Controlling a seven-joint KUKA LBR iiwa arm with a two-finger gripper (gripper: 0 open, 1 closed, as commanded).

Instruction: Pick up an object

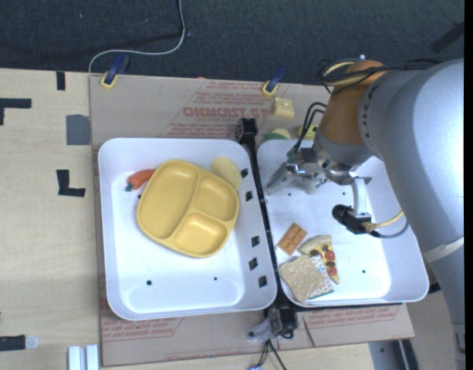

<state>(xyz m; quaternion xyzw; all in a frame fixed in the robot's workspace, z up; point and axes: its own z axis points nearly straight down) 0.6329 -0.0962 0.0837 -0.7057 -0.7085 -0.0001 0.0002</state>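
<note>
— Nearest the camera, what lay in the right bin (375, 287)?

— Toast-like cracker (306, 277) sat at the near edge, touching a pizza slice toy (323, 257) just to its right. A small brown wafer (292, 238) lay just beyond them, a little to the left.

— And the arm?

— Grey arm (421, 160) reached in from the right, its orange band (346, 114) over the far end of that bin. The pincer (296, 169) pointed down at the bin's far left corner. I could not tell whether it was apart or together, and nothing showed between its tips.

— Anything else near it?

— A yellow block (283, 108) rested on the table (35, 206) beyond the bin, and a pale green piece (278, 135) sat at the far rim.

— The left bin (182, 291)?

— It held a yellow divided plate (188, 207), tilted. An orange carrot toy (140, 178) peeked from under its far left side, and a pale yellow piece (227, 169) touched its far right edge.
</note>
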